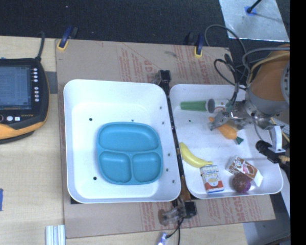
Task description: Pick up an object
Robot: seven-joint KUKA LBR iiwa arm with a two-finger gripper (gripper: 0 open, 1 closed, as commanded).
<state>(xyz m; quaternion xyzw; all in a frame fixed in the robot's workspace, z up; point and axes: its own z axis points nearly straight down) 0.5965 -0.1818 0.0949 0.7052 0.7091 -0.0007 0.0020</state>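
Bring the gripper [223, 120] straight down over one item and close only once it sits squarely between the fingers. Your nearest candidate is the orange object [227, 131], possibly a carrot, lying in the right bin [194, 188] just beside and below the metal tips. I cannot tell how far those tips are spread, or whether they hold anything.

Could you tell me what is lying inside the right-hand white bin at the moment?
The right bin holds a green cylinder, an orange piece, a banana, a small carton, a wrapped packet and a dark round fruit. The arm covers the bin's far right corner.
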